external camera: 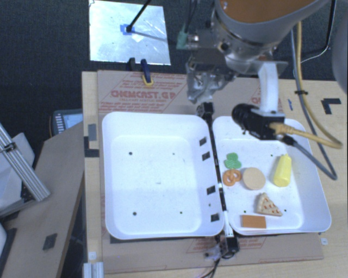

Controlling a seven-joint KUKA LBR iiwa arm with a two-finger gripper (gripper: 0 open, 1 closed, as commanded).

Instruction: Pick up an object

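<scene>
Nearest the camera, the right bin (pixel 312 187) holds all the items; an orange-brown flat rectangle (pixel 253 221) lies by its near rim; just behind it a tan wedge like a pizza slice (pixel 268 205), lying flat; behind that a row: a small orange pretzel-shaped ring (pixel 231 177) close to the divider, a round tan disc (pixel 253 178) just beside it and about touching, a yellow bottle-shaped piece (pixel 282 170) apart to the right, lying on its side; a green leafy piece (pixel 233 160) sits just behind the ring, touching or nearly so; the left bin (pixel 117 179) is white with a few dark specks on its floor; black clips (pixel 206 156) run along the seam between the two bins; both bins rest on brown cardboard with red print (pixel 142 94) on the counter (pixel 60 179); at the far end of the right bin a black fitting (pixel 251 118) with a yellow hose (pixel 310 136) lies over the rim; the gripper (pixel 205 106) hangs at the far end of the seam, above the rims, well apart from every item; nothing seen in it; whether it is spread or closed cannot be told, too blurred and dark; above it the grey arm with orange band (pixel 255 16); farthest, a shiny metal sheet (pixel 129 31) on dark floor.
</scene>
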